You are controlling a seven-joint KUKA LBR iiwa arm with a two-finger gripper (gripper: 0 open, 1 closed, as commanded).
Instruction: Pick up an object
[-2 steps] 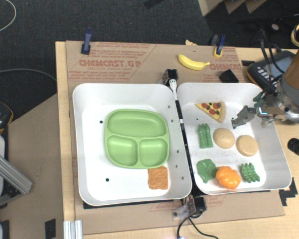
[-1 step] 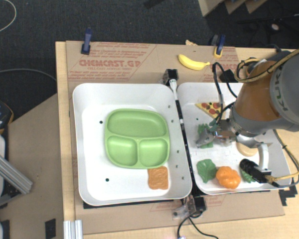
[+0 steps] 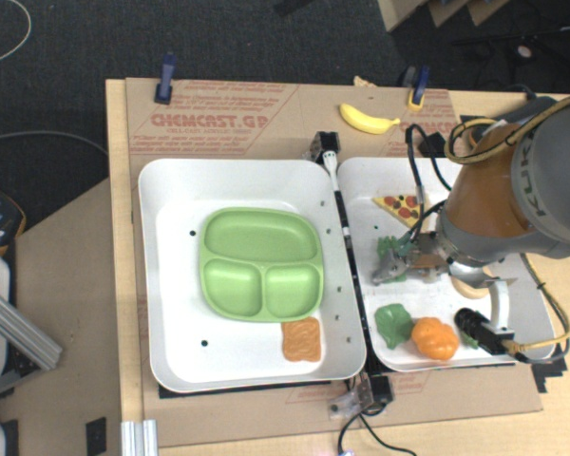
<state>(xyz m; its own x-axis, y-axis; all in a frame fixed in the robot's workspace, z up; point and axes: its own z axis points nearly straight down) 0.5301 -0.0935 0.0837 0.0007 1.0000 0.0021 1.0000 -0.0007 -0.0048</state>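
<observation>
Green toy (image 3: 391, 248) touching end effector (image 3: 396, 266).

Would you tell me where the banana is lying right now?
The banana lies on the bench board outside both bins, just beyond the right bin's far rim, near the blue clamp.

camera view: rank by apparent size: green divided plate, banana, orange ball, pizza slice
1. green divided plate
2. banana
3. orange ball and pizza slice: look alike, and the arm hides part of the slice, so unranked.
</observation>
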